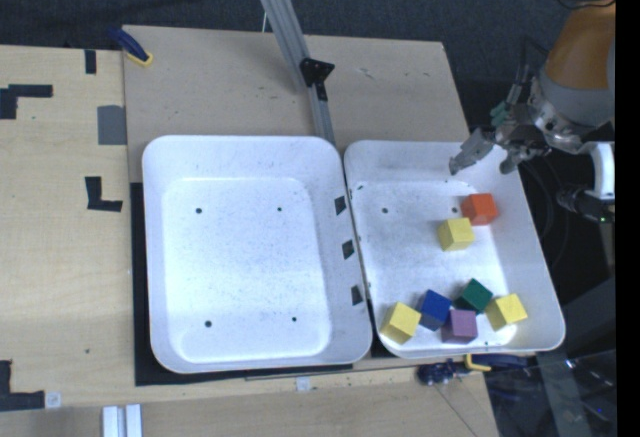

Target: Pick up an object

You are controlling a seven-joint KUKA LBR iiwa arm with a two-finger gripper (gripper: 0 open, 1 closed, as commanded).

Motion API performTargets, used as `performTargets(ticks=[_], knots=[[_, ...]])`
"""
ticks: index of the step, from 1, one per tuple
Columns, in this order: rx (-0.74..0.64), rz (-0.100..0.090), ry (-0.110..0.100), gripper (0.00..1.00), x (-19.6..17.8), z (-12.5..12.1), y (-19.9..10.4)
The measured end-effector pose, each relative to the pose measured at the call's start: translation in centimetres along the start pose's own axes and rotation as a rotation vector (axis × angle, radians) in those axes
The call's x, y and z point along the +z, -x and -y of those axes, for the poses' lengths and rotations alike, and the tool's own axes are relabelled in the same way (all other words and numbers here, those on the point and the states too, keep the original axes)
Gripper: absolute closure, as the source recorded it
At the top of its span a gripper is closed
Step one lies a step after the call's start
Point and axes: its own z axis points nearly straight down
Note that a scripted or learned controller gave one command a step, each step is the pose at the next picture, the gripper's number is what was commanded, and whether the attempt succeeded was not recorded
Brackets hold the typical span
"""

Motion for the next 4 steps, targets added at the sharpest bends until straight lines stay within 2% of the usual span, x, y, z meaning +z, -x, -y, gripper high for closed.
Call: performTargets(ticks=[1, 2, 3, 4], knots=[[0.000, 0.000, -0.001, 0.00, 0.0, 0.0, 0.0], [0.002, 0.000, -0.006, 0.00, 6.1, 0.0, 0.8], [0.001, 0.005, 0.004, 0.00, 10.9, -1.1, 1.1], [0.001, 0.001, 0.002, 0.00, 11.9, -1.0, 1.0]])
